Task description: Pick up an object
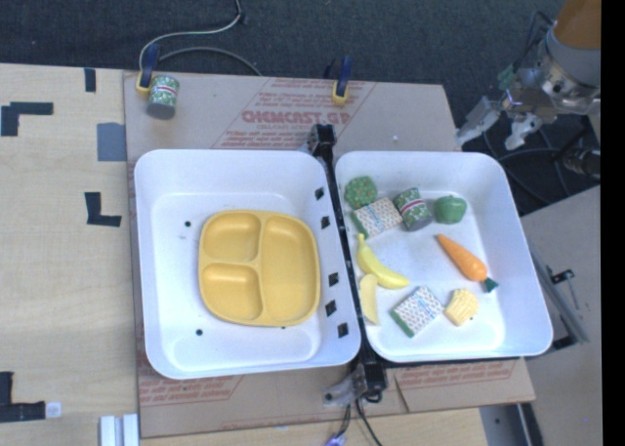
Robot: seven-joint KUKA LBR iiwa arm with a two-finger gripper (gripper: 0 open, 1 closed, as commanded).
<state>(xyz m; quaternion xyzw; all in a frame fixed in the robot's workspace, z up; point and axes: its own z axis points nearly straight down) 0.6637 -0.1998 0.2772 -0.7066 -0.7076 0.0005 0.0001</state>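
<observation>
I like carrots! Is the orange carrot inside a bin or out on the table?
Inside. The carrot lies flat on the floor of the right bin, between the green ball and the corn.

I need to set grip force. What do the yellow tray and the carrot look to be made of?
Yellow tray: likely moulded plastic, matte, with smooth rounded compartments. Carrot: probably toy plastic, uniform orange with a slight sheen; it could be rubbery.

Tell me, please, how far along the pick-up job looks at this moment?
Nothing looks done yet. The gripper hangs outside the right bin, past its upper right corner, with nothing between its fingers. The carrot, banana and the other toys all lie in that bin. Reaching in, grasping and lifting are left.
</observation>
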